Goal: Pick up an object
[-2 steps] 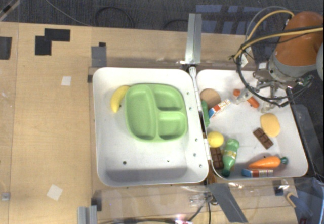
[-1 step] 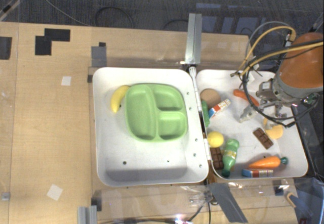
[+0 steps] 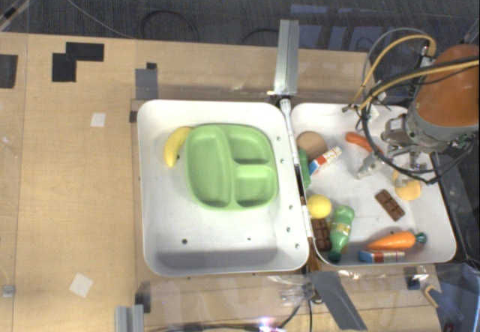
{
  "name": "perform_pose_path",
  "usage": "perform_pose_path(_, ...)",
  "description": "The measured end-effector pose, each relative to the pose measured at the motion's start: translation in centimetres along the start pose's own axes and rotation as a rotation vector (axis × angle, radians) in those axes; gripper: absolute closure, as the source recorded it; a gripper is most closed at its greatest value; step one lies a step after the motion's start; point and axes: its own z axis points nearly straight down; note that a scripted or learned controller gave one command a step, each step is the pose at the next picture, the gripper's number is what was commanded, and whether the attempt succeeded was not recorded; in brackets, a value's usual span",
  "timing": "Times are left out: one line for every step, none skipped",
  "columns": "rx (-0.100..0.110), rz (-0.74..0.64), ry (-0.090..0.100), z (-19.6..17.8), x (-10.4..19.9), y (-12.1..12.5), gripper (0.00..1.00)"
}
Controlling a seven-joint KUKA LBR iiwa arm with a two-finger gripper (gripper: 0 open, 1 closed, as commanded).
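1. So the arm (image 3: 450,94) is in from the right, parked over the upper right part of the right bin (image 3: 442,203). The hand (image 3: 386,162) hangs low there, with a mess of cables looping above it. I honestly can't tell how it's set from here; it's a blur of grey metal.

2. What's nearest the hand: a small chocolate bar (image 3: 389,204) just below it on the bin floor, lying on a diagonal, upper left to lower right. A pale yellowish lump (image 3: 409,189) sits just to the right of that, partly under the wrist. An orange-red piece (image 3: 358,142) lies just up and left of the hand.

3. My guess is the chocolate bar is the likeliest target, since it's close and out in the open. It's dark brown, flat and thin, so the hand would need to come down across its short side, square to that diagonal. Flat stuff like that looks hard to get under.

4. Rest of the right bin: a carrot (image 3: 395,240) along the bottom edge, a green bottle (image 3: 340,228), a lemon (image 3: 319,207) and a white tube (image 3: 325,160) on the left side, all further from the hand.

5. Left bin (image 3: 161,195) has a green divided tray (image 3: 229,166) with a banana (image 3: 175,145) touching its left edge, well apart from the arm.
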Motion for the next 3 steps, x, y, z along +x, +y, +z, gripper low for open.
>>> perform_pose_path(0.002, -0.025, 0.0, -0.1, -0.3, 1.6, 0.0)
perform_pose_path(0.001, -0.064, 0.001, -0.1, -2.2, 1.1, 0.0)
perform_pose_path(0.001, -0.159, 0.001, -0.1, -4.3, 0.9, 0.0)
